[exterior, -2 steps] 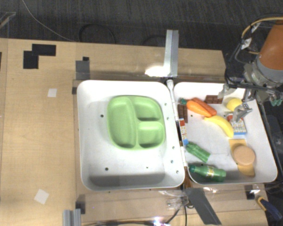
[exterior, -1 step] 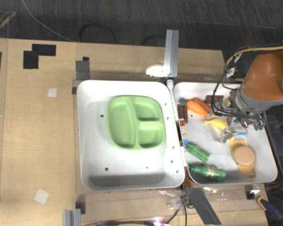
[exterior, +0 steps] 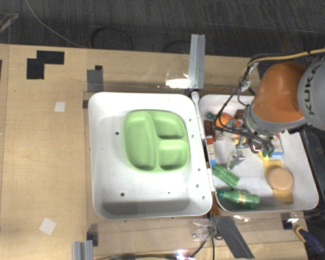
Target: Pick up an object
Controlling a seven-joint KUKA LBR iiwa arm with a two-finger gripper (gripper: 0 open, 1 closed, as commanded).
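Note:
My gripper (exterior: 238, 157) hangs low over the middle of the right bin (exterior: 309, 188), under the arm's orange band (exterior: 279, 93). Just below and left of it lies a light green object (exterior: 226, 176), close to the gripper, though contact cannot be judged. A darker green bottle (exterior: 239, 199) lies along the bin's near wall. A tan round cup (exterior: 280, 181) stands to the gripper's lower right. Orange and red items (exterior: 226, 122) sit at the bin's far left, partly hidden by cables and the wrist.
The left bin (exterior: 105, 161) holds a light green divided plate (exterior: 155, 140). A blue and yellow item (exterior: 272, 153) peeks out under the wrist. A metal post (exterior: 197, 61) stands behind the wall between the bins. Wooden benchtop stretches to the left.

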